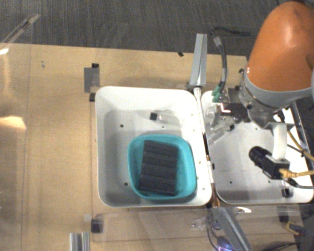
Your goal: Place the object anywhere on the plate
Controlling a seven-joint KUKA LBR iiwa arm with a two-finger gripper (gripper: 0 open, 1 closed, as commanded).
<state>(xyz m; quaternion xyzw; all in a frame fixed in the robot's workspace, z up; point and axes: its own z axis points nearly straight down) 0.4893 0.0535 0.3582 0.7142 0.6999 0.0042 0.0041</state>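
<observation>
The dark ridged object [158,167] already lies on the teal plate [187,156], near the left bin's [107,140] front edge. The gripper [220,120] sits over the right bin's [240,190] back left corner; its state cannot be told. Risk: a further pass could knock the object off.

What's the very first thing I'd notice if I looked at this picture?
Probably the big orange band of the robot arm, bulging in at the top right above the right bin. Next, the bright teal plate in the left bin, with a dark ridged block lying on it. The claw sits over the right bin's near-left corner, close to the wall between the bins.
</observation>
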